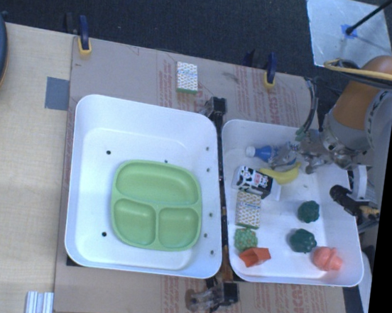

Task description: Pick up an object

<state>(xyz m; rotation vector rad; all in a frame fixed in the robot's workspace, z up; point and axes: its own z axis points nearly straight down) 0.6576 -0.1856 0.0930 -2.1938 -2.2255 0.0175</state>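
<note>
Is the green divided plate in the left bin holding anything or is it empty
Empty. The green plate lies flat in the left bin, and all three compartments show bare green.

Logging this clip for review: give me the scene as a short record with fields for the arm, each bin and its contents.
arm: reaches in from the right, gripper low over the right bin's far end
gripper target: next to the banana
left bin: green divided plate
right bin: banana, black-and-white carton, patterned box, two dark green pieces, pink piece, red piece
</note>
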